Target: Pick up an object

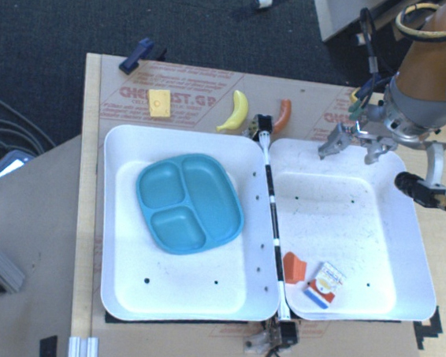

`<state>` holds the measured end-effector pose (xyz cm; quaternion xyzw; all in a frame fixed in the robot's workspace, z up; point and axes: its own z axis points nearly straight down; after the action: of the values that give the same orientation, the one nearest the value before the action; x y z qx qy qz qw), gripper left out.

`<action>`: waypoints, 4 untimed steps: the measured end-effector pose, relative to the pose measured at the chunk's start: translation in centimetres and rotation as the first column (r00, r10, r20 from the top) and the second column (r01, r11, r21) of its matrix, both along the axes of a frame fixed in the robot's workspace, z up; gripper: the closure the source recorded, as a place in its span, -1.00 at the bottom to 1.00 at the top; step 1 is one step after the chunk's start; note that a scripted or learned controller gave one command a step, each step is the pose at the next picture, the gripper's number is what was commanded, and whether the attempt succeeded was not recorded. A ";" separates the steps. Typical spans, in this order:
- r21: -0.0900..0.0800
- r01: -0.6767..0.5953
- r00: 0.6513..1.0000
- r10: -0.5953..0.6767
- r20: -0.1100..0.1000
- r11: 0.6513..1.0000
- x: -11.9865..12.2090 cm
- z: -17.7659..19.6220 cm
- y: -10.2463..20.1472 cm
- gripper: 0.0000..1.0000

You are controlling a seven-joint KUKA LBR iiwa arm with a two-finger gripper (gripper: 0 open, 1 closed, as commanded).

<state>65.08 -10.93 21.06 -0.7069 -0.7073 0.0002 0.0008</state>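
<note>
- Nearest the camera, in the right bin [405, 256], lie a small white carton [325, 285] with red and blue print and, just beside it, an orange wedge [294, 267] close to the divider.
- The right bin's smooth white floor is peppered with dark specks.
- In the left bin [123, 227] rests a glossy teal divided plate [189, 203], rounded, with three compartments.
- My gripper [354, 145] hangs over the right bin's far rim, its grey fingers spread apart and gripping nothing.
- Beyond the bins, on the printed cardboard, sit a curved yellow banana [235, 112], an orange sausage shape [282, 115] and a yellow square block [159, 104].
</note>
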 end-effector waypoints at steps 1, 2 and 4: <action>0.000 -0.001 1.000 0.001 0.001 1.000 1.6 -12.6 1.5 -1.00; -0.001 -0.001 1.000 0.001 0.003 1.000 1.6 -11.5 1.5 1.00; -0.001 -0.002 1.000 0.002 0.006 1.000 1.8 -9.5 1.6 1.00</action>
<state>66.83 -9.37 11.59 -0.7062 -0.7081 -0.0018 -0.0017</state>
